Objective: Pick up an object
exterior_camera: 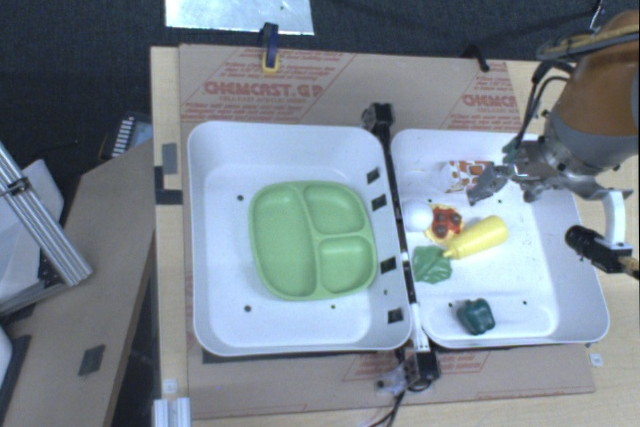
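My gripper (492, 183) hangs over the upper part of the right bin (575, 310), at the end of the grey arm (590, 110) that enters from the right; its dark fingers point left and appear slightly spread, with nothing between them. The candidate objects lie in this same bin, below and to the left of my gripper: a yellow bottle-shaped toy (478, 237) lying tilted, a small red-and-yellow item (445, 218) touching its left end, a white egg-like ball (414, 215) near the dividing wall, a flat green leaf-shaped piece (432, 265) just under the yellow toy, and a dark green pepper-like toy (476, 316) apart from the others toward the bin's near edge. A thin printed piece (466, 173) lies just beside my fingertips, too small to identify. The left bin (215, 245) holds a green divided plate (311, 240) and plays no evident part in this step. I judge the step in hand to be the approach: no object is grasped yet, and the pick has not begun. The next move calls for choosing one target, most plausibly the yellow toy because it is near and stands proud of the floor, then shifting down-left over it, aligning my fingers across its narrow width, descending and closing. Its crowding neighbours could be nudged or caught along with it.
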`<state>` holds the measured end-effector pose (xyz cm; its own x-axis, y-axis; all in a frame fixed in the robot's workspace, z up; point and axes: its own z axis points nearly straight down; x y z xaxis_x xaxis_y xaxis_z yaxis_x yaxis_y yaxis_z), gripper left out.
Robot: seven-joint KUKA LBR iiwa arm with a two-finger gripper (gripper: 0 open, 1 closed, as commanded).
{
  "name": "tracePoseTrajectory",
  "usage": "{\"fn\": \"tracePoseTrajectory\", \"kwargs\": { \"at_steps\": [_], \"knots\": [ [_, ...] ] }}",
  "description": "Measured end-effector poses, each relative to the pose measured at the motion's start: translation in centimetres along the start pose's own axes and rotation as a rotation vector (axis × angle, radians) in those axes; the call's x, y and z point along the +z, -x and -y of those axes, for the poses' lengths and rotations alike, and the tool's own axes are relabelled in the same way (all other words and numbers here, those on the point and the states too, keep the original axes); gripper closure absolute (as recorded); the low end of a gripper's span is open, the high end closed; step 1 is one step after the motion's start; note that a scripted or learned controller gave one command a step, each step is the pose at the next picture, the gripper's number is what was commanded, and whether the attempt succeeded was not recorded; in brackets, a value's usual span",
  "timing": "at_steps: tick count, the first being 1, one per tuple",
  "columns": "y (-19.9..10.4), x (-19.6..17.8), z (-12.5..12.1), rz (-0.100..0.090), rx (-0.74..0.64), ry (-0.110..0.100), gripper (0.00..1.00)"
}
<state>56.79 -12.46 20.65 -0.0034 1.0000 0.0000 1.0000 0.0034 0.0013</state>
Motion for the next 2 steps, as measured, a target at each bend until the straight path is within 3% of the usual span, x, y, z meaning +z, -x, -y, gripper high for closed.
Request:
{"fn": "tracePoseTrajectory", "kwargs": {
  "at_steps": [1,2],
  "knots": [
    [-0.8,5.5,0.7,-0.001,0.002,-0.005,0.00],
    [-0.4,9.2,0.1,0.006,0.002,0.012,0.00]
  ]
}}
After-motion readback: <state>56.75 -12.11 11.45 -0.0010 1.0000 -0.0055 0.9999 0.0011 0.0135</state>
